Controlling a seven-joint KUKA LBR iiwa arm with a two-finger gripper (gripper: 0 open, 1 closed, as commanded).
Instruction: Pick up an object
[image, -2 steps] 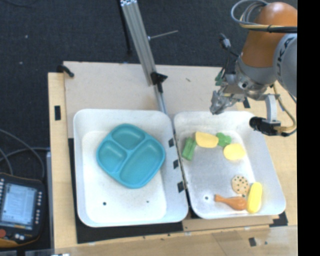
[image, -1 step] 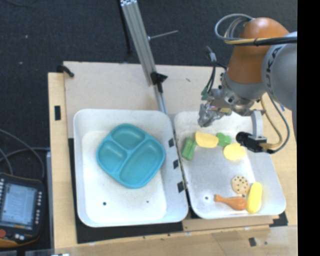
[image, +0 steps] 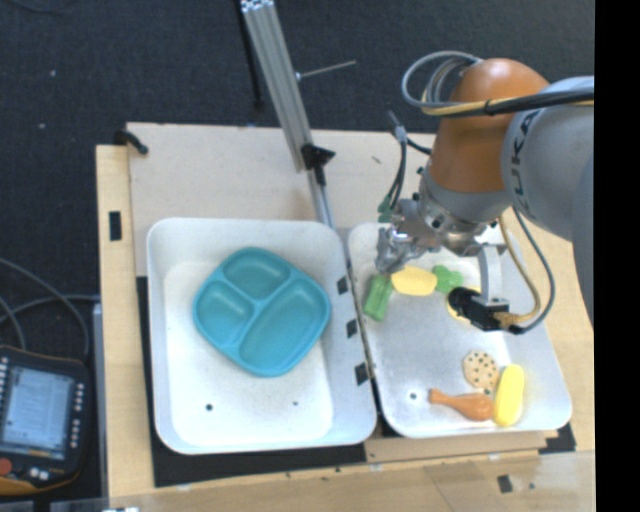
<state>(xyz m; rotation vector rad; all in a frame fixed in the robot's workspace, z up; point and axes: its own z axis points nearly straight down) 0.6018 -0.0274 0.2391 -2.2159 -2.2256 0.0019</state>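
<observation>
In the right bin (image: 420, 345), near its far left corner, my gripper (image: 388, 256) hangs low. A green block (image: 376, 297) lies just below it against the bin's left wall. Right beside the gripper rests a yellow oval piece (image: 414, 281), with a small green piece (image: 448, 275) behind it. At the near right lie a dotted cookie (image: 480, 369), a yellow oblong (image: 509, 393) and an orange drumstick (image: 462, 403). Nothing shows between the fingers.
The left bin (image: 185, 400) holds a blue divided plate (image: 262, 310). A slanted metal post (image: 285, 90) rises behind the wall between the bins. The grey and orange arm (image: 490, 120) covers the right bin's far edge.
</observation>
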